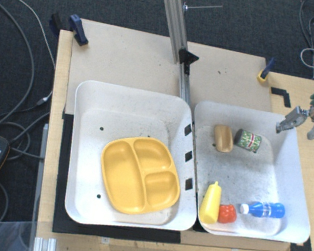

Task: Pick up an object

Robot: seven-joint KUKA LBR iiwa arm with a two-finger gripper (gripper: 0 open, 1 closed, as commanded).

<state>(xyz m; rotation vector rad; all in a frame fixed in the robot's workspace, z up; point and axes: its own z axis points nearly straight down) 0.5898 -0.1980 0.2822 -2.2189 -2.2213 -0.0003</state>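
I see the gripper (300,123) hanging at the far right, above the upper right corner of the right bin (299,175), with its two fingers spread apart and nothing between them. In that bin, the nearest things to it are a small green can (248,141) lying on its side and, touching or just beside it on the left, a tan rounded lump (223,138) that I can't identify for sure. Down at the front edge lie a yellow bottle (211,202), a small red piece (227,213) right against it, and a blue bottle (263,210) on its side just to the right. The left bin (83,139) holds a yellow divided plate (140,174). I would go for the green can: it looks light and stiff, but its round, smooth wall will likely roll or slip, so I would close across its middle, fingers square to its long axis. The tan lump so close on its left could block a finger. The blue bottle is my second choice, gripped mid-body, though it may roll too.
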